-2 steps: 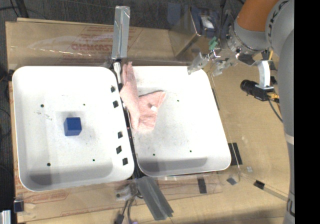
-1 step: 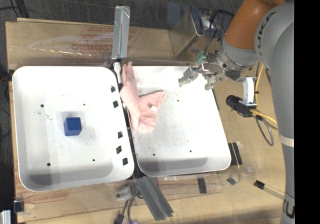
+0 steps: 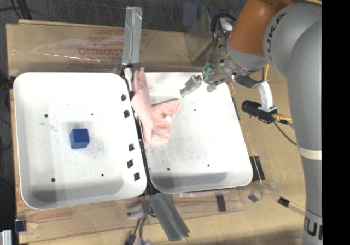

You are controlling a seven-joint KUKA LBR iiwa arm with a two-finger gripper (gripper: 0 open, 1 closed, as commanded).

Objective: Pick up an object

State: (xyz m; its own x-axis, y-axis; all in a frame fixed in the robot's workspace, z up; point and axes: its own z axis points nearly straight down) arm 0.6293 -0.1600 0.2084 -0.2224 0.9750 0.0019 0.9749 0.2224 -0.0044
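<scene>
A small blue cube [image 3: 80, 138] lies in the left white bin [image 3: 33, 184], left of its middle. A crumpled pink cloth [image 3: 156, 114] lies along the left wall of the right white bin [image 3: 235, 167], reaching up to its far left corner. My gripper [image 3: 200, 86] hangs over the far part of the right bin, to the right of the cloth and apart from it. Its fingers [image 3: 189, 86] stand open with nothing between them. The grey arm with its orange band [image 3: 251, 25] comes in from the upper right.
A black cable plug [image 3: 257, 110] juts from the arm over the right bin's right rim. A grey metal post [image 3: 132, 33] stands behind the gap between the bins. Black clips [image 3: 131, 148] line the divider. Brown cardboard [image 3: 65, 47] lies under both bins.
</scene>
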